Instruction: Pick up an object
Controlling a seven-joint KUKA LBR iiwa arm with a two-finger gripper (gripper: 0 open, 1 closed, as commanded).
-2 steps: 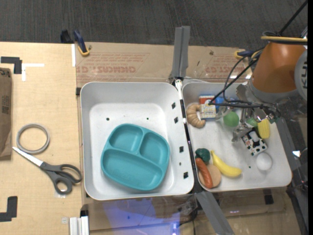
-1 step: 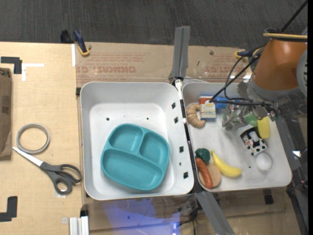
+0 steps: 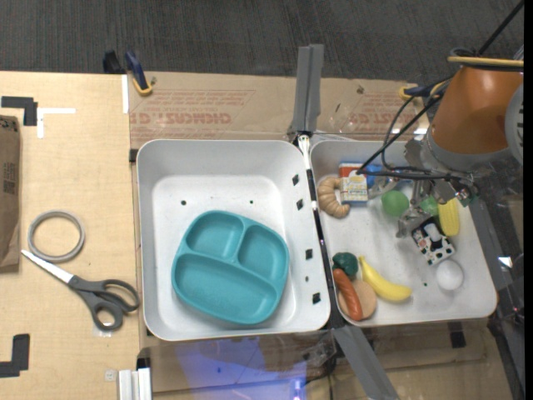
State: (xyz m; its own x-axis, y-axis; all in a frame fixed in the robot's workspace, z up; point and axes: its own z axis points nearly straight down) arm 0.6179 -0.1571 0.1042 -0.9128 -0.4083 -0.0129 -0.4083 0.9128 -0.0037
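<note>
My gripper [image 3: 423,217] hangs low over the right bin [image 3: 475,307], below the orange band of the arm [image 3: 470,107]. It sits between a green ball [image 3: 395,202] on its left and a yellow corn cob [image 3: 450,217] on its right. A black-and-white spotted toy [image 3: 434,242] lies just below it, and a white ball [image 3: 450,277] sits further toward the front. A banana [image 3: 386,282], a carrot [image 3: 347,295], a croissant [image 3: 333,198] and a small box [image 3: 354,188] fill the bin's left part.
The left bin [image 3: 158,190] holds a teal divided plate [image 3: 231,266]. Scissors [image 3: 87,291] and a tape roll [image 3: 56,235] lie on the bench at the left. A grey divider [image 3: 308,90] stands between the bins at the back.
</note>
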